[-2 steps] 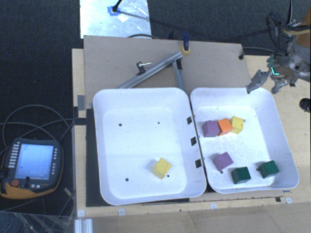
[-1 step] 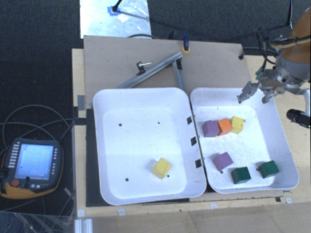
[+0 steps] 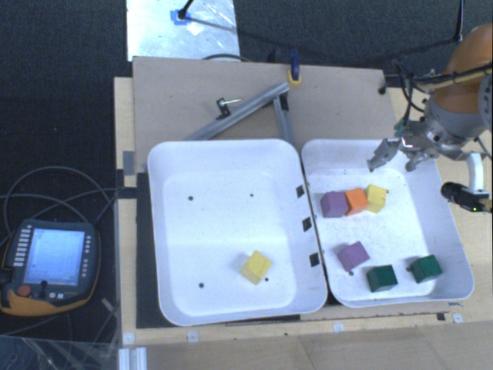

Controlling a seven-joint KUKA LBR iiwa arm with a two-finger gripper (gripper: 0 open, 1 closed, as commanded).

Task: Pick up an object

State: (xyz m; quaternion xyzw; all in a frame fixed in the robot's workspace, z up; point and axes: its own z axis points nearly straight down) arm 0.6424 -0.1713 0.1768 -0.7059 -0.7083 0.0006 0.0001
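Claw point(image 3: 399, 154) open and empty, hovering over far edge of right bin point(image 3: 447, 230); nearest pick is yellow cube point(image 3: 377, 197), just near-left of it, touching orange cube point(image 3: 356, 200) at right end of a three-cube row.

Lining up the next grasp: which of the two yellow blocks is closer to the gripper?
The yellow block in the right bin, at the end of the purple-orange-yellow row, just below the gripper. The other yellow block lies alone in the left bin.

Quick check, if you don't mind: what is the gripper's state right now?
Gripper: open, holding nothing, above the right bin's far edge.
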